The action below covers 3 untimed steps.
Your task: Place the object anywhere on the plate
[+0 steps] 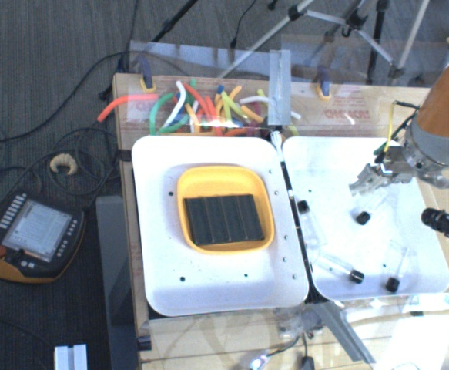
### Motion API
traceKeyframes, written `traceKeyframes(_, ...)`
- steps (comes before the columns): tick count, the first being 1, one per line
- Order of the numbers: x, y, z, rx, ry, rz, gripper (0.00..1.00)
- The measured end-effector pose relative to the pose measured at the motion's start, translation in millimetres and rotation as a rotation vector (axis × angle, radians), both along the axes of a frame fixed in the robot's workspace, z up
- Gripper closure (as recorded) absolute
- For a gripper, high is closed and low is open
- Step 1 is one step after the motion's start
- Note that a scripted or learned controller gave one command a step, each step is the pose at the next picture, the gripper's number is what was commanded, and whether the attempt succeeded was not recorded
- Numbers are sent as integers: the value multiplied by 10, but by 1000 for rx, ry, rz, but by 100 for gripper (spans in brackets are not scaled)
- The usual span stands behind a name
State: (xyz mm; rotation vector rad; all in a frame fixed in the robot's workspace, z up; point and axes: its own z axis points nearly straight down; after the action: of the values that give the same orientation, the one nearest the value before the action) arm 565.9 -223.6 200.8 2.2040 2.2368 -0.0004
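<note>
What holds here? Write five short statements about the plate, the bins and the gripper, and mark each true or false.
1. The yellow plate lies in the left bin. True.
2. A dark ridged slab lies on the plate. True.
3. The gripper hangs over the left bin. False: it is over the right bin.
4. The plate is red. False: it is yellow.
5. Small dark bits lie scattered in the right bin. True.

The plate (222,182) lies in the left bin (156,230), beside the right bin (328,153).
</note>
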Motion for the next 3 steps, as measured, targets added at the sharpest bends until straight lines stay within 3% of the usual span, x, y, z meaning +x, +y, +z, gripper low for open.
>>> traceKeyframes(1,-698,581,-157,2,2,263,100)
traceKeyframes(2,-814,860,-475,-1,0,469,100)
traceKeyframes(3,-808,1305,-169,-1,-1,547,100)
